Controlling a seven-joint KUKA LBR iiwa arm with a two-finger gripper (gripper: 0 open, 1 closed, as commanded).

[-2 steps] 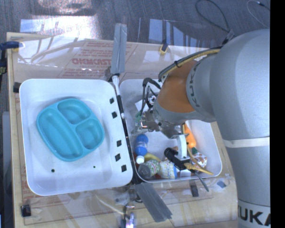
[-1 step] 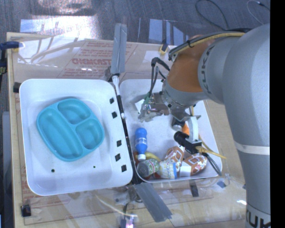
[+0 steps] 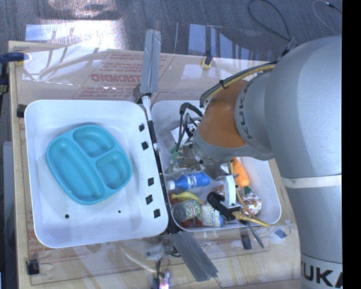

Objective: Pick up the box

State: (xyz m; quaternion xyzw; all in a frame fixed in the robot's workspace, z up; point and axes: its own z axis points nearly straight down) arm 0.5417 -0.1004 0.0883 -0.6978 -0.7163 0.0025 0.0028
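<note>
Bench carries 2 white bins. The right bin (image 3: 165,122) is crowded toward its near edge with a bottle (image 3: 189,181), a carrot (image 3: 240,173) and packets, and I can't single out the box among them. The gripper (image 3: 182,155) hangs by the bin's left edge, and I cannot tell whether it grasps anything. In that clutter it could easily close on the wrong item.

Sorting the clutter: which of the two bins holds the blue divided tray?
The left bin: the blue tray lies in it. The right bin holds bottles and clutter under the arm.
</note>
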